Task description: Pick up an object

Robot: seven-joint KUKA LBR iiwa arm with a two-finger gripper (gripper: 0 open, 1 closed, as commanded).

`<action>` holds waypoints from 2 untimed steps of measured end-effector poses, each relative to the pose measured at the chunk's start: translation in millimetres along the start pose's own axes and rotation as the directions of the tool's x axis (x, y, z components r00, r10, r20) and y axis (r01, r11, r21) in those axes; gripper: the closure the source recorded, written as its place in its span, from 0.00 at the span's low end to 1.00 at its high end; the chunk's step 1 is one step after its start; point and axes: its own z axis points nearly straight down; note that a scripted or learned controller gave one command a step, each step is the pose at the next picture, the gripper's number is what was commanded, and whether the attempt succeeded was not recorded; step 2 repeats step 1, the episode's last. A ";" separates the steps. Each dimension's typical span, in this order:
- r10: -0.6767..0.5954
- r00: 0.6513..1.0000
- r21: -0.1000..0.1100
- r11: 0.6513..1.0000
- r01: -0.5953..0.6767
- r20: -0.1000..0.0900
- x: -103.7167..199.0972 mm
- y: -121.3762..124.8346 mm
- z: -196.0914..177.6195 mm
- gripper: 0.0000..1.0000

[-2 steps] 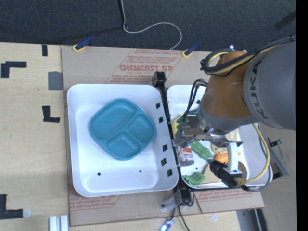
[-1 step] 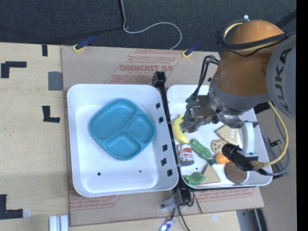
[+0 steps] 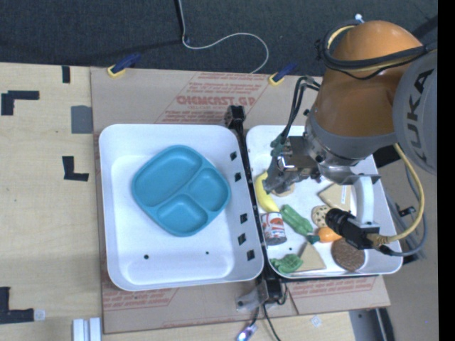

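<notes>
Poised low over the upper left part of the right bin (image 3: 384,265), the tool (image 3: 283,178) is seen just above a yellow banana (image 3: 265,197); whether anything is gripped, or how wide it is set, cannot be told, since the dark mechanism is overlapped by the arm (image 3: 355,84). Read from the left of the frame, the surface (image 3: 43,190) is followed by the left bin (image 3: 117,148), in which one blue divided plate (image 3: 180,189) is laid, tilted diagonally, with three compartments. Further right, a jumble of small things is held in the right bin: the one banana against the left wall, one small can with a red label (image 3: 274,228) just below it, a green pod-like piece (image 3: 296,219) beside the can, a second green leafy piece (image 3: 287,263) at the lower edge, one orange piece (image 3: 326,236), one brown disc (image 3: 348,256) at the lower right, and pale wedge-shaped pieces that are too crowded to be counted. The banana is judged the likeliest thing to be taken, being nearest the tool. It looks to be a light plastic toy, stiff and rather smooth, so slipping is to be expected; a hold across its narrow middle, not along its curve, would be advised, and care is needed because it is pressed close to the bin wall.
</notes>
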 end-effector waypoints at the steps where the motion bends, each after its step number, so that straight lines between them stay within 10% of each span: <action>1: -0.006 1.000 -0.011 1.000 0.006 -0.003 61.6 0.9 -109.1 1.00; 2: -0.006 1.000 -0.011 1.000 0.006 -0.003 61.6 0.9 -109.1 1.00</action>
